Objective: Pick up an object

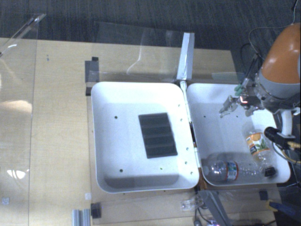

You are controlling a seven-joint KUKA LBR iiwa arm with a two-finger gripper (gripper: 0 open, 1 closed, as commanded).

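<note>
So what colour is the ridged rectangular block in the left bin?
Black, or very dark grey: the ridged rectangular block shows clearly in the camera view.

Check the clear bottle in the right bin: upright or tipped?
Tipped. The bottle lies on its side along the right bin's near edge.

White bins (106,126), black ribbed block (157,135)
</note>
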